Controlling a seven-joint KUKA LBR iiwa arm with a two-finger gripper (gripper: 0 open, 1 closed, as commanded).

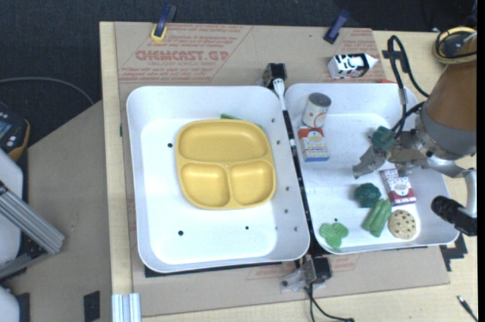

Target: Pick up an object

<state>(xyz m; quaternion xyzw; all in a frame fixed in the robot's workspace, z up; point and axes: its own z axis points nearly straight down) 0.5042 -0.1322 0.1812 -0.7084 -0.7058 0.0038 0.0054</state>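
In the right bin you've got a small can [316, 110] standing upright at the back, with a red-and-white carton [314, 144] just in front of it. Nearer the front lie a dark green lump [367, 194], a green pepper-like piece [376, 217], a leafy green piece [333, 232], a speckled cookie [402, 223] and a red packet [398, 187]. A yellow divided tray [225, 163] sits flat in the left bin.
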